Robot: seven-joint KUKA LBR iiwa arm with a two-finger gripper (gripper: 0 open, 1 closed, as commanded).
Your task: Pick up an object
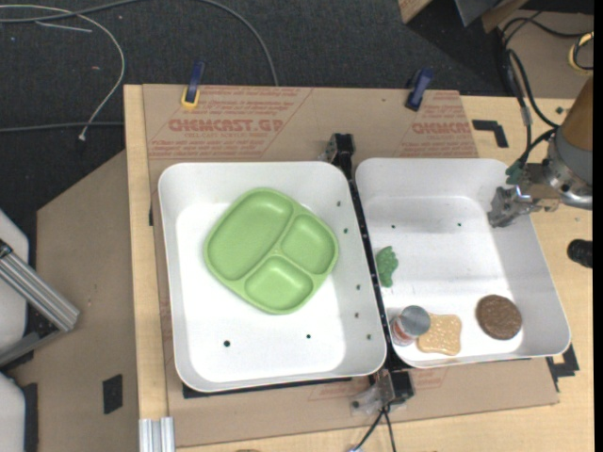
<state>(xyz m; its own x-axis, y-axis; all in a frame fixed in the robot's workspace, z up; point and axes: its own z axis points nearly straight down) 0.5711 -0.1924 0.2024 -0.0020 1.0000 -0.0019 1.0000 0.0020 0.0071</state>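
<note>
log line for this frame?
gripper: right bin's far right edge, nothing visibly held | green plate: left bin | brown disc: right bin

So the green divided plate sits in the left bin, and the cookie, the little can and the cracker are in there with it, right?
Not quite. The green divided plate does sit in the left bin, but the camera view shows the brown cookie, the little can and the cracker in the right bin, along its near edge.
</note>
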